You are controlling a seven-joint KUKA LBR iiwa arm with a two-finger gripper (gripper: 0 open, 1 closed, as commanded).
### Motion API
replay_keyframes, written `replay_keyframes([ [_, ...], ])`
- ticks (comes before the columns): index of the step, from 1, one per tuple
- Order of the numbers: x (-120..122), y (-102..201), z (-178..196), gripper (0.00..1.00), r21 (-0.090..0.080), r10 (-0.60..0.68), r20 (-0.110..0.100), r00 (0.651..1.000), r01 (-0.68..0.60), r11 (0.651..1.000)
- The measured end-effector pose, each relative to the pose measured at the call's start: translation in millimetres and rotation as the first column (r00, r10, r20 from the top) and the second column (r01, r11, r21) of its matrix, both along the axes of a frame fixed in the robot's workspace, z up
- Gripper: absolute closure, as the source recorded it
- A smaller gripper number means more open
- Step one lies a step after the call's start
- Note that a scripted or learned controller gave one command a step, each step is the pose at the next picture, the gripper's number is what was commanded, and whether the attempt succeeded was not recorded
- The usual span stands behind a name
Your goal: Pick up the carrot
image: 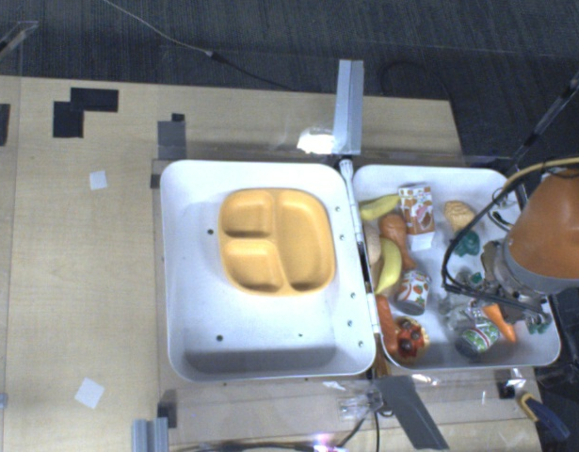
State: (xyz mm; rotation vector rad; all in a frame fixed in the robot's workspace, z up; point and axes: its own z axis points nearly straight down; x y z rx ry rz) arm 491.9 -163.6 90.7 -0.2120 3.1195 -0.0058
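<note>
Arm (553,234) hides much of the gripper (496,304), so I cannot tell if it is open or shut. Just by it, the carrot (502,324) lies in the right bin (477,182). It looks light, hard and slippery, so grab its middle.

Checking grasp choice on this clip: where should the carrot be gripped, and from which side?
The carrot lies flat near the right bin's front edge, partly under the gripper. Probably best: come straight down and close across its visible middle, since a can crowds its left.
</note>
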Motion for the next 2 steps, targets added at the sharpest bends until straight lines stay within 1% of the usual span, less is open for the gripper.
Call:
replay_keyframes([
  [1,21.2,9.5,104.4,1.0,0.004,-0.24,-0.001,0.971,0.24,0.971],
  [2,0.4,-3.5,109.0,1.0,-0.002,0.341,-0.007,0.94,-0.341,0.94],
])
